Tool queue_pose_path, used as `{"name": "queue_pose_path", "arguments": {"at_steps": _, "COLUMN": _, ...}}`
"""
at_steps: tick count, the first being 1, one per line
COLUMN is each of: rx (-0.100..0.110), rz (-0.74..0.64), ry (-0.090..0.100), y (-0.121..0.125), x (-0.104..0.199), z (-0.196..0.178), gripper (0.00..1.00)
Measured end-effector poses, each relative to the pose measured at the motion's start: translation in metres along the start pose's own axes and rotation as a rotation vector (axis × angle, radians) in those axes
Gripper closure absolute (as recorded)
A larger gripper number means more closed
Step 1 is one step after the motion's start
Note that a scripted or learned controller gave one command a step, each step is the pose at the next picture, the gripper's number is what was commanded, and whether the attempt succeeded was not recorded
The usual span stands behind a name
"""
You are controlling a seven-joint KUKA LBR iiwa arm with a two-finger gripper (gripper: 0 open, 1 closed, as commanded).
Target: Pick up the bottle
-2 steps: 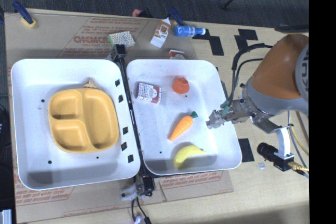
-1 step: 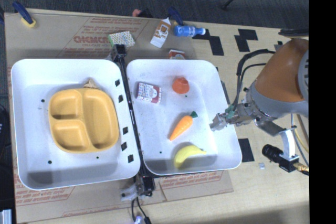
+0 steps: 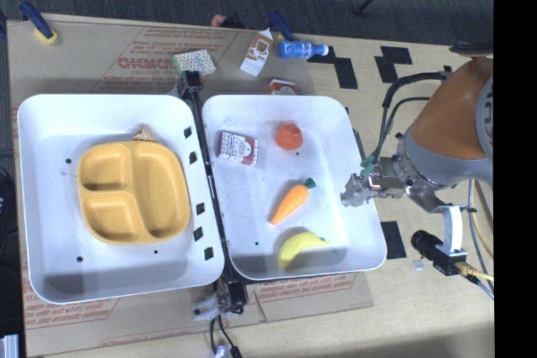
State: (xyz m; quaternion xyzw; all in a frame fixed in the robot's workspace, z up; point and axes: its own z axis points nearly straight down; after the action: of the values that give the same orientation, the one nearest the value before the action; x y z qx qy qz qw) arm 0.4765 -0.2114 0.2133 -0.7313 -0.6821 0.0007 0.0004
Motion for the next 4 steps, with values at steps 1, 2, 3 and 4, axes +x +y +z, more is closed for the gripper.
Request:
{"name": "queue_pose_path", "arguments": {"at_steps": 1, "rx": 0.002, "rz": -0.093, "ry": 0.003, "y": -0.001, "x": 0.010, "z": 0.004, "gripper": 1.00}}
{"name": "queue_pose_path", "arguments": {"at_steps": 2, "rx": 0.001, "rz": -0.008, "ry": 0.001, "y": 0.000, "x": 0.001, "z": 0.008, "gripper": 1.00}}
{"name": "queue_pose_path", "arguments": {"at_steps": 3, "rx": -0.001, "rz": -0.121, "ry": 0.000, "y": 0.000, "x": 0.007, "z": 0.001, "gripper": 1.00}}
{"name": "queue_pose_path", "arguments": {"at_steps": 4, "rx": 0.003, "rz": -0.238, "ry": 0.003, "y": 0.000, "x": 0.001, "z": 0.011, "gripper": 1.00}}
